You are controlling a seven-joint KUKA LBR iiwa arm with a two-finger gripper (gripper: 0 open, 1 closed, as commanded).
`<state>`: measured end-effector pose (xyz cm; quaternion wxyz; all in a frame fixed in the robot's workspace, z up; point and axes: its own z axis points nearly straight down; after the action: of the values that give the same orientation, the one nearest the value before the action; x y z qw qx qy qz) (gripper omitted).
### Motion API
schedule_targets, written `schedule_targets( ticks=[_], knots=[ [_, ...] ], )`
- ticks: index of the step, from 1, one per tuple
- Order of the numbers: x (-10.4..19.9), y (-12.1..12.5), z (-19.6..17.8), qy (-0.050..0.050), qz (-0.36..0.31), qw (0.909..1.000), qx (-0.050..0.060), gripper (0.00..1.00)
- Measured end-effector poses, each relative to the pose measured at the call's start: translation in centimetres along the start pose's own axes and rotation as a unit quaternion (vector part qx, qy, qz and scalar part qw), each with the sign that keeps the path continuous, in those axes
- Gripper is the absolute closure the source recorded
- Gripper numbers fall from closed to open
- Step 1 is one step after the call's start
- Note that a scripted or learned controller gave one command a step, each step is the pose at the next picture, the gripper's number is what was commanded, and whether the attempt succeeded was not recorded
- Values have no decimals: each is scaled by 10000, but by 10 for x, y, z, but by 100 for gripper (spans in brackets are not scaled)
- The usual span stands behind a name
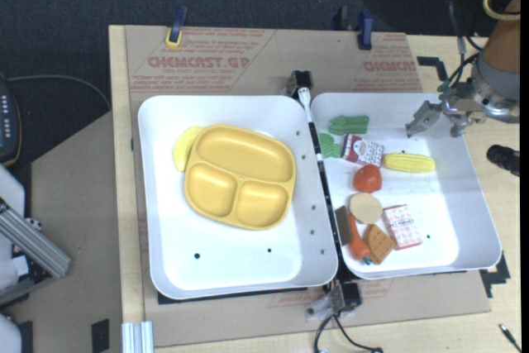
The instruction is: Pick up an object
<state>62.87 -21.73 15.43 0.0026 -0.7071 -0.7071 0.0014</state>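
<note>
My gripper point(438, 121) hangs over the far right part of the right bin point(463, 202), its fingers spread open with nothing between them. Closest to it is a yellow corn cob point(407, 164), lying a little below and to its left. Further left sit a red-and-white carton point(364, 150), a green piece point(349, 125) and a red tomato point(368, 178). Toward the near side lie a beige round piece point(365, 207), a pink-and-white box point(402, 226), a cracker point(380, 243) and a carrot point(357, 241).
The left bin point(165, 244) holds a yellow divided plate point(240, 176) with a yellow piece point(185, 147) poking out at its left. A raised rim point(318, 178) separates the two bins. Blue and yellow clamps point(364, 29) hold the board at the far edge.
</note>
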Motion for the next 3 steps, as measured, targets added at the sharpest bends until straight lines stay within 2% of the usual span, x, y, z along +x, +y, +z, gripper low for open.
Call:
schedule_targets(
  ticks=[1,2,3],
  knots=[
    [2,4,44,0,-7,10000,-1,0],
    [5,6,70,19,-18,10000,-22,0],
    [4,6,58,-5,-21,10000,-38,100]
  ],
)
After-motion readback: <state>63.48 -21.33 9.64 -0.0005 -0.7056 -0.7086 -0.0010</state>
